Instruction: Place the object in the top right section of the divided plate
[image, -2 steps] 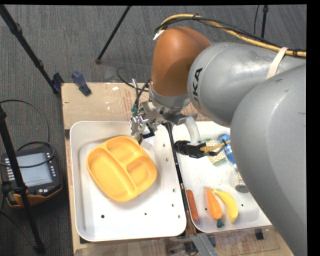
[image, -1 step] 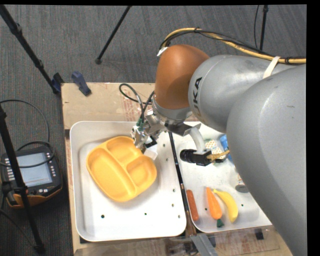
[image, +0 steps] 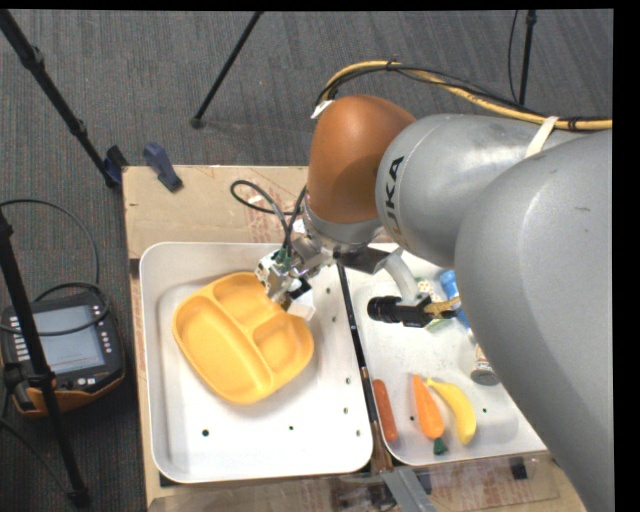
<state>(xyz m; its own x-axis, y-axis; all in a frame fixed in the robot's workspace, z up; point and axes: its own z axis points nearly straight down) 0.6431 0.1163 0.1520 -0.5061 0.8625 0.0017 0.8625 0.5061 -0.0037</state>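
A yellow divided plate (image: 238, 352) lies tilted in the left bin (image: 250, 445), with one long section and two smaller ones. My gripper (image: 284, 282) hangs over the plate's upper right edge, close above the small section there. A small white piece (image: 301, 308) shows just below the gripper at the plate's rim; whether it is held or is part of the hand is unclear. The arm's bulk hides what lies under the wrist.
The right bin (image: 505, 432) holds an orange carrot (image: 428, 408), a yellow banana (image: 456, 408), a reddish sausage (image: 386, 411) by the divider, a blue item (image: 447, 284) and a grey piece (image: 484, 372). The arm covers that bin's right side.
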